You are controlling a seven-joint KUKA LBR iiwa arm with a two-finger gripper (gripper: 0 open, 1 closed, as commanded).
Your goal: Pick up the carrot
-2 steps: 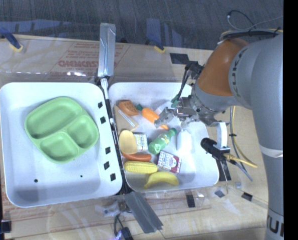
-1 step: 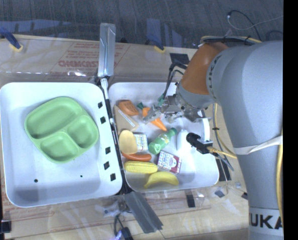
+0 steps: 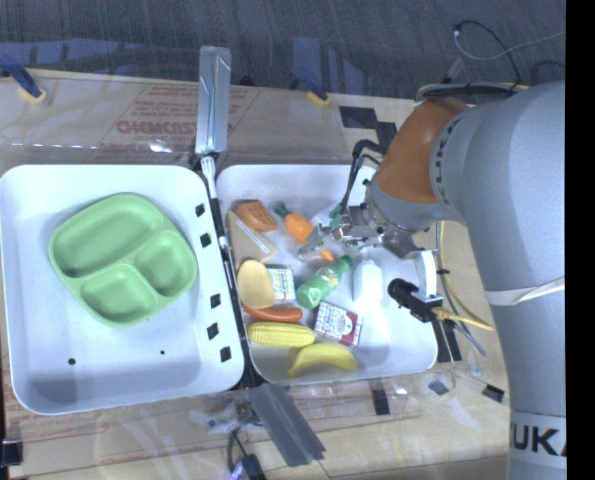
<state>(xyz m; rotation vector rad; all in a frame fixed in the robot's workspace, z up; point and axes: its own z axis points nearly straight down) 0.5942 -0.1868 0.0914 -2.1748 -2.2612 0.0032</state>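
The arm (image 3: 477, 168) reaches over the right bin (image 3: 407, 348), its gripper (image 3: 339, 230) low among the clutter, whether apart or together I cannot tell. The carrot (image 3: 298, 228) lies just beside it; best come down square over it, clear of the green bottle (image 3: 320, 285).

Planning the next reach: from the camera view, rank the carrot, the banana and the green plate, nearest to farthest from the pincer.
1. Carrot, just left of the pincer, right bin.
2. Banana, right bin's near edge.
3. Green plate, left bin.
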